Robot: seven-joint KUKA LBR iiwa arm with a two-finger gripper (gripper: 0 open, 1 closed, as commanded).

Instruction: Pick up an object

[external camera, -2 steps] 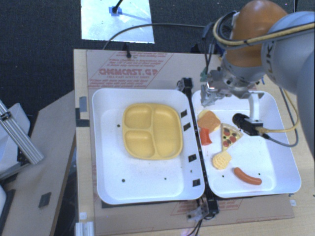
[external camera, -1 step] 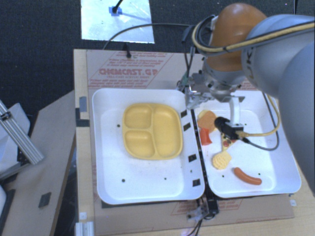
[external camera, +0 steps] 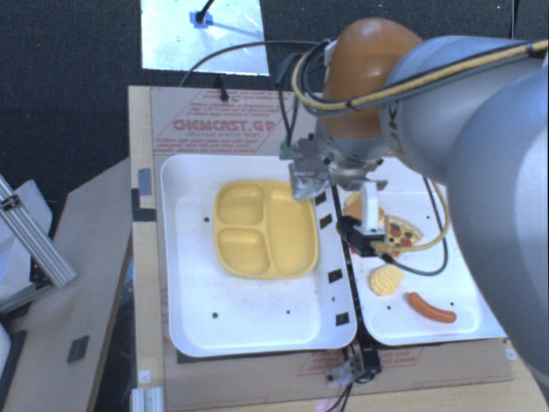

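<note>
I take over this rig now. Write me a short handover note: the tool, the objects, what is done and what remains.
Tool: low over the wall between the two bins, at the upper right corner of the yellow divided plate. Its grip cannot be judged.
Left bin: the plate, lying flat.
Right bin: toy pizza slice, yellow ridged chip, toy sausage.
Done: no object is seen lifted.
Left: grasp one object and raise it.

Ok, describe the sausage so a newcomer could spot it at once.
Look at the right-hand white bin. Near its front edge lies the sausage. It is the only long, thin, orange-red piece; the ridged yellow chip beside it is short and pale.
</note>
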